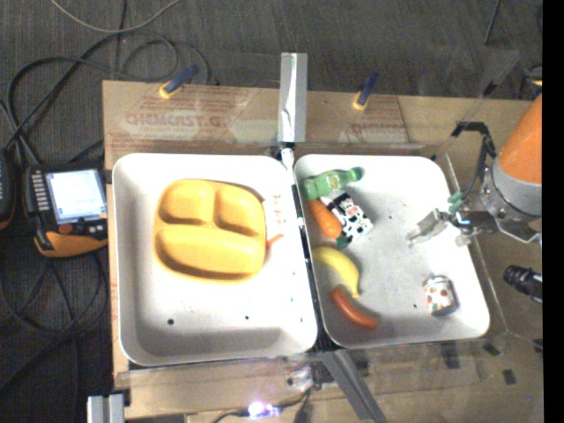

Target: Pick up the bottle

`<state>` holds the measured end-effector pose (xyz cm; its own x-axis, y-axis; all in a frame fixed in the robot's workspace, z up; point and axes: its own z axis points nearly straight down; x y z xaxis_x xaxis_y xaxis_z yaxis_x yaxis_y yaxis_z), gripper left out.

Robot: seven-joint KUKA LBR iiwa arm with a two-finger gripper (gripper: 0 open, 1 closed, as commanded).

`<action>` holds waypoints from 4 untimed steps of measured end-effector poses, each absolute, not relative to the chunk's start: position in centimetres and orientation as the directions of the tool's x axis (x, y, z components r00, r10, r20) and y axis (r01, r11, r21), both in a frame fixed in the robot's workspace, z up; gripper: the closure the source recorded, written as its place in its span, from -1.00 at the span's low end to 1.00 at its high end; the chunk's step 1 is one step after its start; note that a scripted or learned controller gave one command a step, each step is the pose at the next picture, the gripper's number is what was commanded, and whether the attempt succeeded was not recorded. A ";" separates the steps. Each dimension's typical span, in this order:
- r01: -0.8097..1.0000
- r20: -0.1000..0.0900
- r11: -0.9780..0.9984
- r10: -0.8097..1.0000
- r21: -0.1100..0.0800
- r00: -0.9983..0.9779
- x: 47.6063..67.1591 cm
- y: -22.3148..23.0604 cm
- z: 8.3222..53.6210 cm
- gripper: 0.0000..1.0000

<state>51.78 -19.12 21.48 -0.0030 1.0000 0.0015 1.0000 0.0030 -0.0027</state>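
Note:
The bottle (330, 181) is green with a green cap and lies on its side at the far left corner of the right bin (397, 263), its cap pointing right. My gripper (443, 229) hovers over the right side of that bin, well to the right of the bottle and a little nearer the front. It is open, with nothing between its fingers. One silver finger (424, 226) points left toward the bin's middle.
An orange carrot (324, 220) and a black-and-white spotted toy (353, 218) lie just in front of the bottle. A banana (340, 270) and a red sausage (354, 310) sit nearer the front. A small can (438, 294) lies front right. The left bin (141, 324) holds a yellow divided plate (211, 228).

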 end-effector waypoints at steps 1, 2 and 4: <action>0.996 -0.003 -0.094 0.996 -0.001 0.094 63.2 -17.0 26.9 -1.00; 0.983 -0.002 -0.185 0.983 -0.003 0.184 63.0 -11.1 26.8 -1.00; 0.997 0.000 0.071 0.997 -0.001 -0.071 66.8 -12.9 10.6 -1.00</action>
